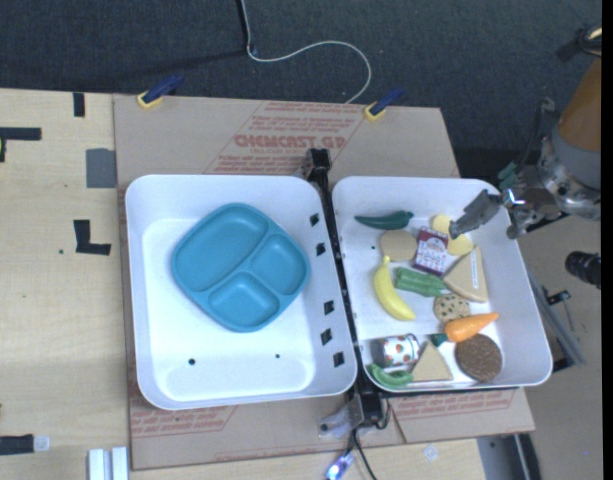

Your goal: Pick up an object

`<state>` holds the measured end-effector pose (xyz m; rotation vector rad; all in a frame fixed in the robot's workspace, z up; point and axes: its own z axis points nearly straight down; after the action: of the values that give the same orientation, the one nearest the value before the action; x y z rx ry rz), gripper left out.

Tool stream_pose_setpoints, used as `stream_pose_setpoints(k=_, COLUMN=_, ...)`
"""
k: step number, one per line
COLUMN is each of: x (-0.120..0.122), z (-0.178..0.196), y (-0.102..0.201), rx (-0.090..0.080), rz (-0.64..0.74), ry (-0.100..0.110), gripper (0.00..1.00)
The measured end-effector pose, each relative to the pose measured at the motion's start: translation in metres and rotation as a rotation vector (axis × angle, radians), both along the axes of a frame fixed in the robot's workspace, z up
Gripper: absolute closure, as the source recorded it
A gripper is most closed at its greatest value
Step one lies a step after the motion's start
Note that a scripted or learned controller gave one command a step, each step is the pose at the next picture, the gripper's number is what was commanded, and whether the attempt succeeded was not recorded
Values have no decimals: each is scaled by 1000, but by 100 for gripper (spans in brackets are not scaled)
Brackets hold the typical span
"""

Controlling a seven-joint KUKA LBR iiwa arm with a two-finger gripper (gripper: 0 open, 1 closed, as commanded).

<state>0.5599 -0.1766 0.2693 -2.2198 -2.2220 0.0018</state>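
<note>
Arm enters from the right, grey with orange band point(589, 108) at the top right edge; gripper point(479, 211) sits over the upper right part of the right bin point(521, 298), one dark finger slanting down-left toward a yellow piece point(442, 225). Nothing visibly between the fingers; whether they are open or closed can't be told from this angle. Right bin holds a pile of toy food: green chili pepper point(384, 219) near the top, tan round piece point(395, 244) below it, purple-and-white packet point(431, 253) just left of the gripper tip, banana point(390, 290) on the left side, green pickle-like piece point(420, 282) beside the banana, bread slice point(470, 275) to the right, cookie point(449, 307), carrot point(471, 324), brown round patty point(478, 357) in the lower right corner, small can point(397, 349) and a pale wedge point(432, 365) near the bottom edge. Left bin point(146, 268) holds a blue divided plate point(240, 266), tilted in plan, three compartments. Bins sit side by side on cardboard point(276, 138) with blue-yellow clamps point(161, 90) at the top corners. White cable point(306, 53) loops across the dark floor above.
</note>
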Motion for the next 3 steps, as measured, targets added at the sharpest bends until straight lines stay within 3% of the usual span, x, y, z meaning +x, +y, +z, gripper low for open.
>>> stream_pose_setpoints(k=1, x=-26, z=-70, y=65, rx=4, rz=4, ry=8, gripper=0)
stream_pose_setpoints(k=2, x=-24, z=-57, y=62, rx=2, rz=2, ry=2, gripper=100)
stream_pose_setpoints(k=3, x=-34, z=-69, y=130, rx=3, rz=6, ry=3, gripper=100)
